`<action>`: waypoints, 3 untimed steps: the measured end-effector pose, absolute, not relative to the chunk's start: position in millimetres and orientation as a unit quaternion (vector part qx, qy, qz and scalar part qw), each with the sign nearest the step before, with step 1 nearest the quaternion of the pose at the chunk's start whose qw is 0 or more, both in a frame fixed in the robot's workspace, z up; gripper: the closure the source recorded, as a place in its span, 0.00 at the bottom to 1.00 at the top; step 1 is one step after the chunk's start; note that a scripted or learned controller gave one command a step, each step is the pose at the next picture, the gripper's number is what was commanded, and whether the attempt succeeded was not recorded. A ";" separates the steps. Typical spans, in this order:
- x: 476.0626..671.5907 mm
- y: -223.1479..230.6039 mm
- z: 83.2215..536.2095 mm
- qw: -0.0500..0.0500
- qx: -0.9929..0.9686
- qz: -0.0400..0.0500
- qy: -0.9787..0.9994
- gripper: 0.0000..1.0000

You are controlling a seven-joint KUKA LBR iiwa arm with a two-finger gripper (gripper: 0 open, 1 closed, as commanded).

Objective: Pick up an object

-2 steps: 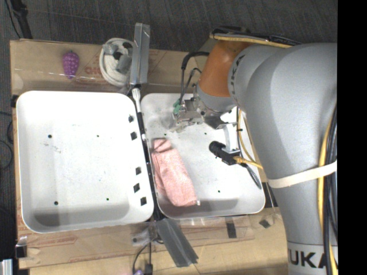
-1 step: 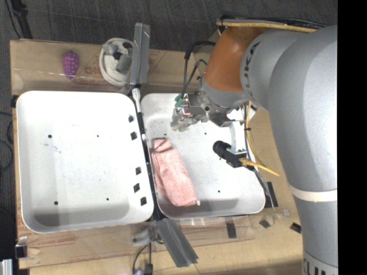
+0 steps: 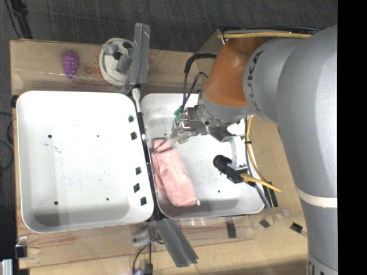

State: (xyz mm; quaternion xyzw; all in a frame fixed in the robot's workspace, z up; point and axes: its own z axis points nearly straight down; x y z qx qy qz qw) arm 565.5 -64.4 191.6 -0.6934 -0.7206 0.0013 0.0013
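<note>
My gripper (image 3: 182,128) hangs low in the right shallow white bin (image 3: 241,202), just above the far end of the pink folded cloth (image 3: 172,176); can't tell if it's clenched or released. Cloth lies along the bin's left wall, near the divider w/ the left white bin (image 3: 74,153). Small purple grape-like toy (image 3: 70,63) sits on the bench, far left.

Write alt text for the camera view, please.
The grey arm's gripper hangs low in the right bin, at the upper end of a pink cloth lying along its left wall. A purple object sits on the bench.
</note>
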 end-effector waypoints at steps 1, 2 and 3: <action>603.3 -26.0 261.1 0.001 -0.696 0.001 -0.718 1.00; 603.2 -25.8 260.9 0.001 -0.696 0.001 -0.718 0.00; 583.9 -79.7 190.5 0.002 -0.691 0.002 -0.723 0.00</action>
